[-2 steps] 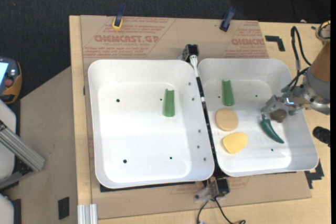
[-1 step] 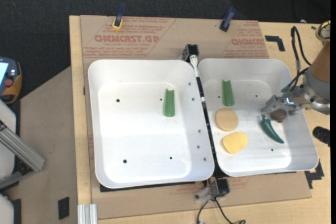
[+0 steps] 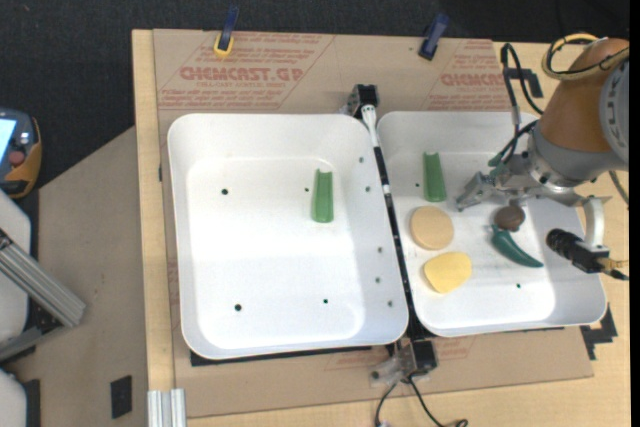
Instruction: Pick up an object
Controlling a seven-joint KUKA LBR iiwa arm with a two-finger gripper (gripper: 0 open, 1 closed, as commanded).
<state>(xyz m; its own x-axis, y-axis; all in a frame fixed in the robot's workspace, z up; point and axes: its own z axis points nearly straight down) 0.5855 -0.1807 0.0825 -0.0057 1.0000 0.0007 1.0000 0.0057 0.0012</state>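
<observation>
Nearest to us, in the right shallow white plastic bin (image 3: 575,310), we see a flat yellow piece of irregular shape (image 3: 447,271) close to the front wall. Just behind it lies a tan round flat disc (image 3: 432,227), and to their right a dark green curved pepper-shaped object (image 3: 515,247) rests on the bin floor.

Directly above that pepper we find the end effector (image 3: 510,212) of the grey arm with the orange band (image 3: 580,120). The arm comes in from the right edge and bends steeply downward over the bin, its wrist pointing at the floor. We cannot tell if its jaws are apart or together; a small brownish round shape sits under it.

Farther back stands a green elongated block (image 3: 433,177). In the left shallow white plastic bin (image 3: 200,155) a second green elongated block (image 3: 322,195) lies alone. Both bins rest on the brown cardboard-covered tabletop (image 3: 290,65).
</observation>
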